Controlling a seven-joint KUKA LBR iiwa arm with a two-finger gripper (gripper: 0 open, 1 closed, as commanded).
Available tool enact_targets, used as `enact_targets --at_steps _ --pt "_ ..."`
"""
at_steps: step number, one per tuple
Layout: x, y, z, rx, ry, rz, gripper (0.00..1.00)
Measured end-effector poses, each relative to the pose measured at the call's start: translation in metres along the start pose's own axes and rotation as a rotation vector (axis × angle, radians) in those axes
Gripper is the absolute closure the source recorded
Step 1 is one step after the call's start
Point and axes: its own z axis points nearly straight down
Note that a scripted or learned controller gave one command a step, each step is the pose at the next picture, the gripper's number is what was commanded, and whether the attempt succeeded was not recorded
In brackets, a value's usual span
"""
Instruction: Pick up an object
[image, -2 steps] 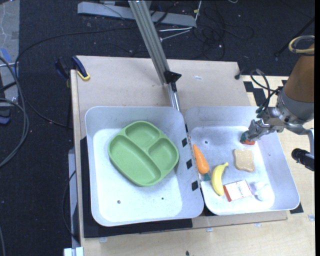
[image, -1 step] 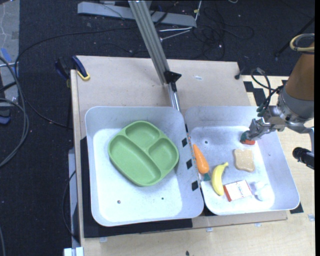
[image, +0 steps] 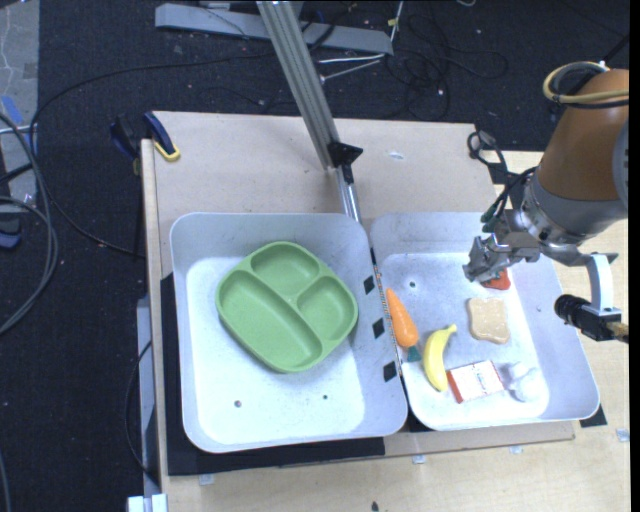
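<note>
Holding green plate (image: 287, 318): left bin (image: 195, 400) | right bin (image: 570, 395): carrot (image: 401, 318), banana (image: 437, 357)

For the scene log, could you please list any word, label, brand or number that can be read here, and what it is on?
No text can be read in the camera view.
The small red and white carton in the right bin may carry print, but it is too small and blurred to read.
The green divided plate, carrot, banana and toast slice show no markings.
</note>
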Motion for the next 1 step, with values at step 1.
enact_targets --at_steps 1 --pt "0.0481 -0.0098 0.0081 0.002 -0.001 0.001 1.00"
